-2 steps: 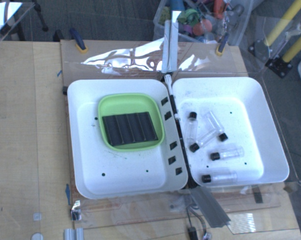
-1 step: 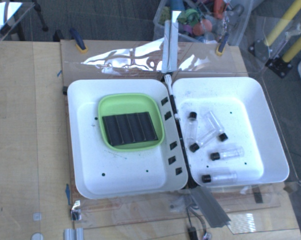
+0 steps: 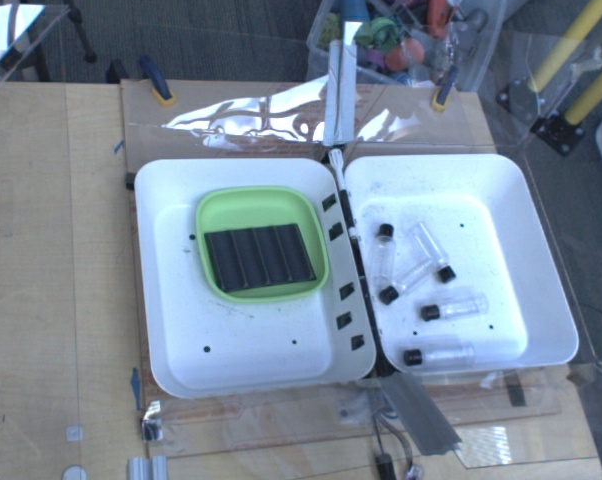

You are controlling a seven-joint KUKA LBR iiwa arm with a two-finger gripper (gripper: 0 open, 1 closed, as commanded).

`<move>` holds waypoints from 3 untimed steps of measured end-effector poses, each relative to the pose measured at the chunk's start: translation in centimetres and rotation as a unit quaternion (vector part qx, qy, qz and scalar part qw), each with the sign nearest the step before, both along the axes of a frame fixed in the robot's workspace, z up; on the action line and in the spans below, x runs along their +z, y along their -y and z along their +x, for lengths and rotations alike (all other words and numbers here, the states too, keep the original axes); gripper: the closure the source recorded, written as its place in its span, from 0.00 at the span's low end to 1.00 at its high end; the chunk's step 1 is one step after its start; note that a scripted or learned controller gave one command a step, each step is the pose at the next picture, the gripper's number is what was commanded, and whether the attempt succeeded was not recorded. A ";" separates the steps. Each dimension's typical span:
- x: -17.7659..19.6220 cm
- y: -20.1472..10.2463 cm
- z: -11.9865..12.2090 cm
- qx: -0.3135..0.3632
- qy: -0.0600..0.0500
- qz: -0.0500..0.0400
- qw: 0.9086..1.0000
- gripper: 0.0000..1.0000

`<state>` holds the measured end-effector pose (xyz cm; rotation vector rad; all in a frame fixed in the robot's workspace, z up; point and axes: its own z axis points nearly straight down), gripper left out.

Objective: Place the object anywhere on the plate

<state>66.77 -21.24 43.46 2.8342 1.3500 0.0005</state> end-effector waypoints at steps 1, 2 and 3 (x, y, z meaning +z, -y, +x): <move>0.0 0.0 0.0 0.000 0.000 0.000 1.000 0.00; 0.0 0.0 0.0 0.000 0.000 0.000 1.000 0.00; 0.0 0.0 0.0 0.000 0.000 0.000 1.000 0.00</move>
